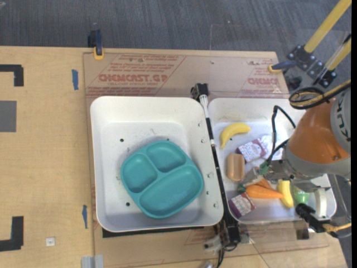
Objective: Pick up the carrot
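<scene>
The orange carrot [264, 192] lies near the front of the right bin [223, 108], its tip pointing right. My gripper [270, 173] hangs just above and behind the carrot, under the arm's orange band. The arm hides the bin's right part. I see nothing held by the gripper.
Around the carrot lie a tan bun [235, 167], a purple packet [252, 149], a yellow banana [234, 132], a purple item [242, 205], a small yellow piece [285, 194] and a green piece [300, 197]. The left bin [106, 121] holds a teal divided plate [162, 178].
</scene>
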`<state>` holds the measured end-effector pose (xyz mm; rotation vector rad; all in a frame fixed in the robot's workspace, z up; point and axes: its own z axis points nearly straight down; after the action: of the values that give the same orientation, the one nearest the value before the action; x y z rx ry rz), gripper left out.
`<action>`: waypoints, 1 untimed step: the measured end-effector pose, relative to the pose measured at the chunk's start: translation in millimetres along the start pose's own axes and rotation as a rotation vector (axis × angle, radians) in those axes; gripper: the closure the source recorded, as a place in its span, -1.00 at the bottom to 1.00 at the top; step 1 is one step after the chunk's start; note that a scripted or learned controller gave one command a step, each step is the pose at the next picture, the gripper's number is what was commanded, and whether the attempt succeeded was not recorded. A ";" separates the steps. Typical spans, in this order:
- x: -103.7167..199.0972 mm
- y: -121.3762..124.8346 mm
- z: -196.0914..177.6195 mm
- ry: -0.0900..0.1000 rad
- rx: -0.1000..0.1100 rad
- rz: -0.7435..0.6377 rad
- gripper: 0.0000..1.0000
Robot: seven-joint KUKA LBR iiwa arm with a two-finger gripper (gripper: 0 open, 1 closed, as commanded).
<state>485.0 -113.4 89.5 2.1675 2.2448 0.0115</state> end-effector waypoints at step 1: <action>9.2 1.2 0.0 -0.001 -0.004 0.330 -1.00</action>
<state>485.8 -104.1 89.5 2.5050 1.8567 0.0197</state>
